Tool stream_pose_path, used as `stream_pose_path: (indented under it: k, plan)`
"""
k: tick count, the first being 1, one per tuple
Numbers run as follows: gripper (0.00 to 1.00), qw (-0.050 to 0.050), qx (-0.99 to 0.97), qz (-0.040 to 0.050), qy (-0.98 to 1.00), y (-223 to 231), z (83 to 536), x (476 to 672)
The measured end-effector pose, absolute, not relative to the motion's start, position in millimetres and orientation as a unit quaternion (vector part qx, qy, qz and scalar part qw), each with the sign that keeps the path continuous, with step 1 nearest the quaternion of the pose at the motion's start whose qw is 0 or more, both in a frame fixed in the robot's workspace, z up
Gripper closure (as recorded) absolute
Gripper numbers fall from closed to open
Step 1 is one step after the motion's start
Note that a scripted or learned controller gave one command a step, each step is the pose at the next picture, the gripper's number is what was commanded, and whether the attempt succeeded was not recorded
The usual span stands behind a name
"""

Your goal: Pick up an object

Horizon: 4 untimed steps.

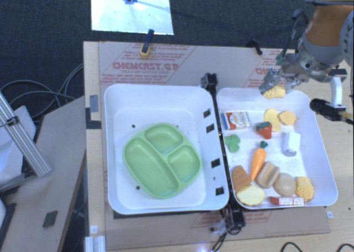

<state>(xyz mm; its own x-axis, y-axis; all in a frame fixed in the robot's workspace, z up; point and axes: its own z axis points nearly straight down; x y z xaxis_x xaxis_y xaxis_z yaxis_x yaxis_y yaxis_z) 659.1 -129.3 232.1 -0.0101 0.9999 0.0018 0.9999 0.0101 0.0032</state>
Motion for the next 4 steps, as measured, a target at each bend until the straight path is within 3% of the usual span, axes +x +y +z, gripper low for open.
stream_pose_path:
  k: [3, 4]
  plan:
    - [1.00, -0.001, 0.704, 0.0007, 0.710, 19.1, 215.3, 622.0]
    - [1.00, 0.000, 0.704, 0.0017, 0.710, 49.5, 235.4, 615.0]
